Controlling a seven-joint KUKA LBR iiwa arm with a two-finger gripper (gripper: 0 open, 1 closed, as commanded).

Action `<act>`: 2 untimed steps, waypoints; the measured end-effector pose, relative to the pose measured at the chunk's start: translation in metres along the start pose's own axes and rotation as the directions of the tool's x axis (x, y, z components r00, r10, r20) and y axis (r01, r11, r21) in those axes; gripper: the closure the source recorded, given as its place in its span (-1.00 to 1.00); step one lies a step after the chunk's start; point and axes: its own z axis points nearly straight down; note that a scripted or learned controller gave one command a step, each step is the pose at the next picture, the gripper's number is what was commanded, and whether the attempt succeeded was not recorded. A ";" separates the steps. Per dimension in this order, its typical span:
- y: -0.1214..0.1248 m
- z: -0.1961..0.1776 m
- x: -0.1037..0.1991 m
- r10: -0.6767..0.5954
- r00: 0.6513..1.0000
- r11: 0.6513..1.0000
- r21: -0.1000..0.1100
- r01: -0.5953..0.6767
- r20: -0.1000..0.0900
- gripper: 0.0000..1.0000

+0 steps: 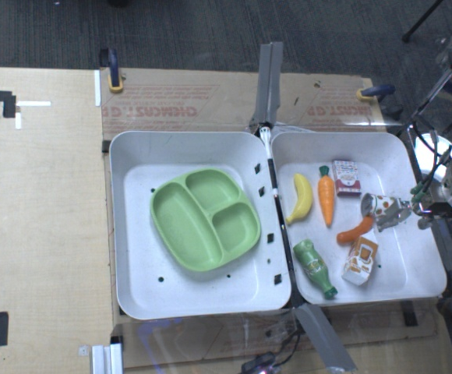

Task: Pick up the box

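The left white bin [125,232] lies well to the left of the gripper [404,211], across the divider, and it holds a light green divided plate [204,220] lying flat near its middle. The right white bin [413,287] is the one the gripper reaches into, coming over its right wall and sitting low near that edge; the view is too cluttered and small there to tell whether the gripper is open or closed, or whether it has hold of anything. A green bottle [314,269] lies tilted well to the gripper's lower left, near the bin's front left corner. A banana [301,199] lies far to the gripper's left, with a carrot [326,195] just beside it on the nearer side. An orange and white carton [361,259] lies below and left of the gripper, apart from it. A red and white box [346,177] sits up and to the left of the gripper, clear of it, near the bin's back wall. An orange sausage-shaped piece [355,230] lies just left and below, and a small can-like item [376,206] lies right against the gripper's left side.
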 end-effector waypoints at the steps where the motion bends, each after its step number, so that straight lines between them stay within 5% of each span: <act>1: 0.063 0.009 -0.034 0.359 0.933 0.933 -0.001 -0.359 0.000 -1.00; 2: 0.153 0.103 0.001 0.216 0.976 0.976 -0.008 -0.216 0.000 -1.00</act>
